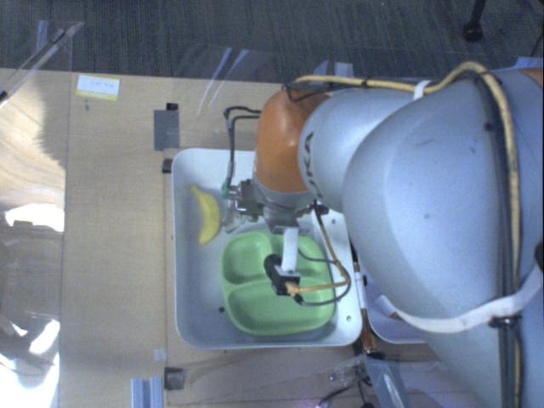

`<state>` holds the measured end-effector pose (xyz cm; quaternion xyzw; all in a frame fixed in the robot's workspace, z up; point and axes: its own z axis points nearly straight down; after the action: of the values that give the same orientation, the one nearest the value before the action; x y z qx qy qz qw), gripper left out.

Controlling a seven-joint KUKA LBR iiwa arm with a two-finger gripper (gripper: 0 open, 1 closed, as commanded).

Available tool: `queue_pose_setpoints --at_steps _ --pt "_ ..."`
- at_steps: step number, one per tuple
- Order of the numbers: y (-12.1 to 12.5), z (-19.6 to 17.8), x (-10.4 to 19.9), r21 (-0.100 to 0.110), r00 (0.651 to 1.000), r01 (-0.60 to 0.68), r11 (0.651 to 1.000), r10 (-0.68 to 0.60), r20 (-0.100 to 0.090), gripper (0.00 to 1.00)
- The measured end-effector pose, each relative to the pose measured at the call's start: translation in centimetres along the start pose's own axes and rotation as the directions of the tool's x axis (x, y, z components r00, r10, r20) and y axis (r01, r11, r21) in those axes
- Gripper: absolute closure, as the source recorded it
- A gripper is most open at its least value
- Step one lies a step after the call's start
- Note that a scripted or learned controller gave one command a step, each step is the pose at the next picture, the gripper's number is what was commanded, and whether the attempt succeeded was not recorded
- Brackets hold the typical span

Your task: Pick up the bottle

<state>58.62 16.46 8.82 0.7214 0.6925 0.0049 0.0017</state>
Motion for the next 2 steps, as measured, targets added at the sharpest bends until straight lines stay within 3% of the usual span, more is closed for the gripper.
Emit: queue_pose_setpoints --at_steps 1,2 --pt "5.5 0.2 2.5 0.0 0.789 -0.615 0.789 0.615 0.003 0.0" --pt "5.6 -1.0 2.6 -0.004 0.795 -0.607 0.795 0.607 0.001 1.0"
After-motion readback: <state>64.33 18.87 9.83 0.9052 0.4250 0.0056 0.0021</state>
